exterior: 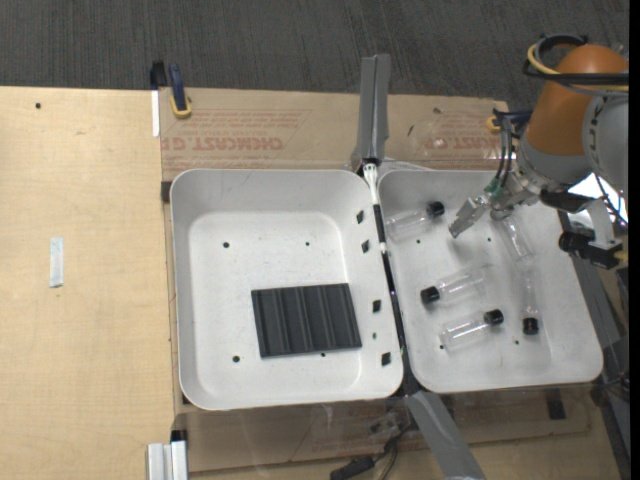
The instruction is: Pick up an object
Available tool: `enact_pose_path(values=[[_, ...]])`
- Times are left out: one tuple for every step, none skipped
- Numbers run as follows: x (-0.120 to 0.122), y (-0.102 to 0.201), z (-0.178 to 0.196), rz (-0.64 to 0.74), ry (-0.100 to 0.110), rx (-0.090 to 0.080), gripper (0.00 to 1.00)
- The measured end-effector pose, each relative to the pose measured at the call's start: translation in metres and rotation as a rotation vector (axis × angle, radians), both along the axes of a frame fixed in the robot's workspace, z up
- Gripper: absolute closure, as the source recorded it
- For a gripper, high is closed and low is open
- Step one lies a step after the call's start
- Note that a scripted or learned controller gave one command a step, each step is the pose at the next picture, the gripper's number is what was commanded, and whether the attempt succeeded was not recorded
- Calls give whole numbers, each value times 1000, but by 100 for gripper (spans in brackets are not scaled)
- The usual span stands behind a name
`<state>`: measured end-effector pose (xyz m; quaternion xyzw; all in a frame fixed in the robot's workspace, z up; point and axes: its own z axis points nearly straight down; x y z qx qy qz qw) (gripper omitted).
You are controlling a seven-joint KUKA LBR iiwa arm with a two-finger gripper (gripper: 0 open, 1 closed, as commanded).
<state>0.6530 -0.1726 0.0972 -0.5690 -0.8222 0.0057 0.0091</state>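
The desk (80,368) is a pale wooden surface, with a strip of brown cardboard (300,133) lying along its far side behind the bins. Two shallow white bins sit side by side on it, touching along a hinged middle edge. The left bin (200,218) holds one thing, a dark ribbed panel (305,319) lying flat toward its near side.

The arm (575,108) comes in from the right, its orange band high above the far corner of the right bin (570,358). The gripper (478,211) hangs low over the far part of that bin, slanted down and to the left. Whether it is released or clenched I cannot tell, and nothing can be made out in its grasp.

The things to pick are small clear tubes with black caps, all in the right bin. One tube (412,222) lies near the far left corner, just left of the gripper. A second tube (452,289) lies near the middle, a third tube (470,330) toward the near side, and a fourth tube (527,298) lies lengthwise toward the right, cap at its near end. Another clear tube (512,238) sits close beside the gripper, hard to make out against the white.

On the bare desk well to the left lies a small grey strip (56,263). A blue clamp (176,88) grips the far edge of the cardboard.
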Motion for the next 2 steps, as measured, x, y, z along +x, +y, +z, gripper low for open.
enact_pose_path(values=[[-12, 54, -5, 45, -22, -1, 0], [6, 9, -5, 21, -24, -2, 0]])
